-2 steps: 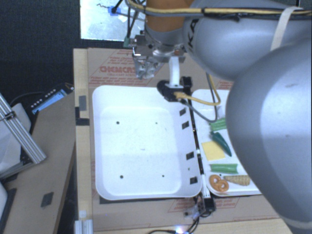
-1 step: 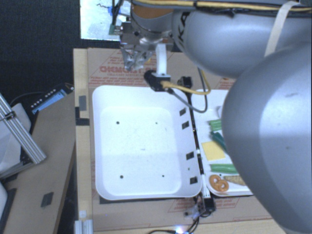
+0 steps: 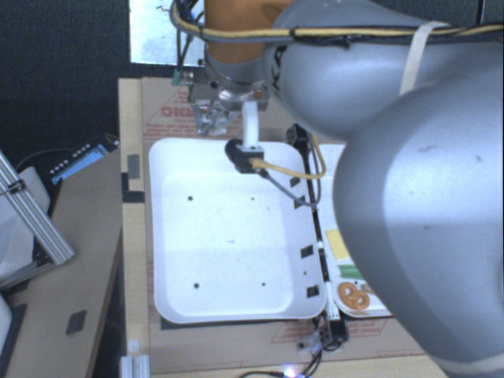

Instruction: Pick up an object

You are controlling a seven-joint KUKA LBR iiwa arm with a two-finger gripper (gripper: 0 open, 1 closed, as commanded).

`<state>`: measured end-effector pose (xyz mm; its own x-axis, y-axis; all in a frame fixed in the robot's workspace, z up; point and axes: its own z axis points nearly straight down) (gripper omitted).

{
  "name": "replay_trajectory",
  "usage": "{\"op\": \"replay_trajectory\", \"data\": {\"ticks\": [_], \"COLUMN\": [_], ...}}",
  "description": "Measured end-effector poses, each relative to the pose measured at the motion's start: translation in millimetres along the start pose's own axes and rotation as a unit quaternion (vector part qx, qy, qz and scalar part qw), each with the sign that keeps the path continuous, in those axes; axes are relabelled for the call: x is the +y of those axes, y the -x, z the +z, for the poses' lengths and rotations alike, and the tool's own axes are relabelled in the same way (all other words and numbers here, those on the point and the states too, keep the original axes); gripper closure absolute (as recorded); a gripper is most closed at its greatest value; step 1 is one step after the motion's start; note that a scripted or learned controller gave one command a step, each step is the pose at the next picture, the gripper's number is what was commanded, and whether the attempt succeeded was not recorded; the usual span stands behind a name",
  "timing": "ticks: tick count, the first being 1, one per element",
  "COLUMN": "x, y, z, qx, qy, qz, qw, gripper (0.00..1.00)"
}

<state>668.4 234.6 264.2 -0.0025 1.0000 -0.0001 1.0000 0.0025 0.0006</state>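
Observation:
My gripper point(image 3: 211, 120) hangs above the far rim of the left white bin point(image 3: 169, 211), just over the cardboard beyond it. Nothing shows between its jaws. The grey arm with its orange band point(image 3: 248, 6) covers most of the right bin point(image 3: 335, 152). At that bin's near left corner lie a round orange item with a pretzel-like pattern point(image 3: 353, 295), a green piece point(image 3: 350, 272) and a yellow piece point(image 3: 338, 245), all partly hidden by the arm.
Brown cardboard point(image 3: 169, 105) lies under both bins. Small black clips point(image 3: 307, 252) sit along the divide between the bins. A metal frame point(image 3: 35, 219) and a dark device point(image 3: 79, 160) stand off the bench at the left.

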Motion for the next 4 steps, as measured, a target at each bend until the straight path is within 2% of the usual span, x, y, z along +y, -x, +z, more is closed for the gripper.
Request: {"op": "replay_trajectory", "data": {"ticks": [1,2,3,4], "x": [0.9,-0.5,0.9,-122.6], "y": [0.4,0.1,0.4,2.5], "z": [-69.1,-1.1,-74.6,4.9], "qx": [0.002,0.0,0.002,-0.001], "qy": [0.003,-0.002,0.003,-0.008], "qz": [-0.001,0.0,-0.001,-0.002], "qw": [1.0,1.0,1.0,1.0], "gripper": [1.0,1.0,1.0,1.0]}}
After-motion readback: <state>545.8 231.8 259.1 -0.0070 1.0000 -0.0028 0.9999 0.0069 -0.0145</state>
